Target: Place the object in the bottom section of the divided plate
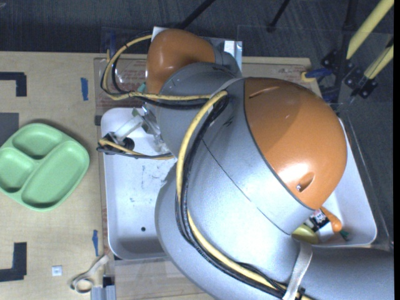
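The green divided plate (pixel 47 167) lies alone on the wooden surface (pixel 50 242), well left of the bins, with bare wood all round it. A strip of surface separates its right rim from the left bin's (pixel 134 199) outer wall. All three sections are bare. The largest, nearest the lower edge of the view, faces the bin.

Much of the left bin's floor is open, showing only faint scuff marks and a small dark speck (pixel 142 229) near its lower wall. The arm's (pixel 250 186) bulk covers the bin's right part and most of the right bin (pixel 362 220). Blue tape marks (pixel 84 87) sit on the surface beside the left bin's wall, and a beige looped thing (pixel 87 281) lies just below its lower corner.

The arm comes in from the right and spreads across the middle of the view. Its wrist bends down into the upper end of the left bin. The gripper (pixel 149 125) sits low there, near the bin's upper-left corner. Whether it is open or closed, and whether it has hold of anything, cannot be told.

The loose objects lie far from the plate, in the right bin's lower corner, half under the arm. An olive-yellow piece (pixel 305 232) is there, with an orange piece (pixel 334 222) beside it. A small black-and-white piece (pixel 320 218) sits between them, close together; which one is meant cannot be told.
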Controlling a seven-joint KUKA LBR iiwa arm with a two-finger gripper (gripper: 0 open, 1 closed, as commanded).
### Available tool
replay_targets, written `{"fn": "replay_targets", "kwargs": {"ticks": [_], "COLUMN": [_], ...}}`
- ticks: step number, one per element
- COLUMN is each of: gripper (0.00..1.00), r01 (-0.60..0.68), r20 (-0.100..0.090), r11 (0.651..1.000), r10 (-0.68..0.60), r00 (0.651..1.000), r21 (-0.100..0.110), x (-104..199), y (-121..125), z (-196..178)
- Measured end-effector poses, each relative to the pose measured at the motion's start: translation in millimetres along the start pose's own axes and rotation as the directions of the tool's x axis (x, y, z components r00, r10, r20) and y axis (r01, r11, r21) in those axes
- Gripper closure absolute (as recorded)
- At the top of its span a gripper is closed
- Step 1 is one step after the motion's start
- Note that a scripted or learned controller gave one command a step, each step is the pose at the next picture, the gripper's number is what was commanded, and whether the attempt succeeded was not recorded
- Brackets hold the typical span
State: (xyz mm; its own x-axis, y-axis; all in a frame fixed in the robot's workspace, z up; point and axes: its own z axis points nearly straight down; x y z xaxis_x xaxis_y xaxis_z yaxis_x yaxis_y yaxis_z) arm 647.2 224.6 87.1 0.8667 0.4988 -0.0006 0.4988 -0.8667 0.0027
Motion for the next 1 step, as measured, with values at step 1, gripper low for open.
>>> {"fn": "replay_targets", "kwargs": {"ticks": [1], "gripper": [1.0], "r01": [-0.316], "r20": [-0.002], "r11": [0.949], "r10": [0.316], "r00": [0.949], "r21": [0.005], "x": [10.5], "y": [6.1], "z": [0.8]}}
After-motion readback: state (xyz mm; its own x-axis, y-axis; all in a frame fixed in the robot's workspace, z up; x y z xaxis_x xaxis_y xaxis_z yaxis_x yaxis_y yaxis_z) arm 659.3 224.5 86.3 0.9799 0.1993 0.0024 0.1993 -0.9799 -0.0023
